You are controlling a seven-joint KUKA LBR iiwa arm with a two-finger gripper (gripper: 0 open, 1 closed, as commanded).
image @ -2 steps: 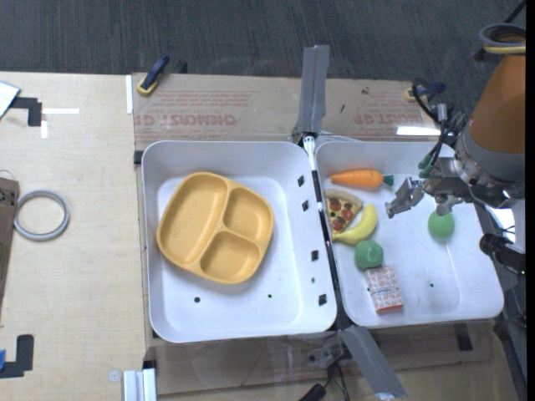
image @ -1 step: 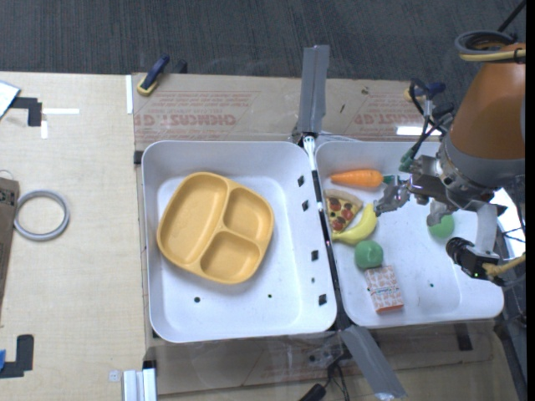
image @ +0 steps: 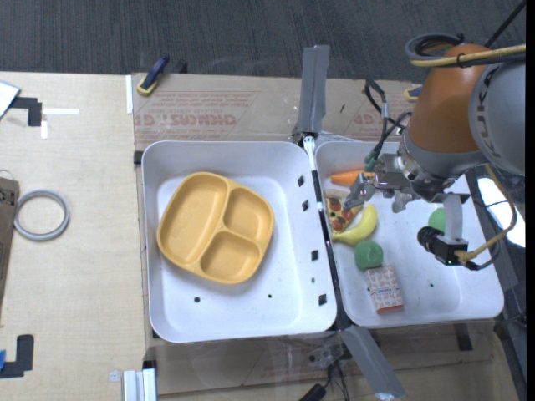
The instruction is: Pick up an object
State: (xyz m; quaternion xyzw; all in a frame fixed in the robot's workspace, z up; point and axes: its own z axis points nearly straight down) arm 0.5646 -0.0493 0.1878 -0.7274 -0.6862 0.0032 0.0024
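My gripper (image: 361, 192) hangs over the left part of the right bin (image: 468, 303), just above the yellow banana (image: 359, 226) and right beside the orange carrot (image: 344, 176). A pizza-slice toy (image: 336, 216) lies to the left of the banana. Below the banana sit a green round piece (image: 369, 255) and a small red-and-white box (image: 384, 290). Another green object (image: 436, 219) peeks out behind the arm's wrist. Nothing shows held in the gripper.
The left bin (image: 167, 307) holds a yellow divided plate (image: 216, 226). A roll of tape (image: 38, 215) lies on the bench at the far left. The grey and orange arm (image: 456, 98) covers the right bin's upper right, with cables trailing near it.
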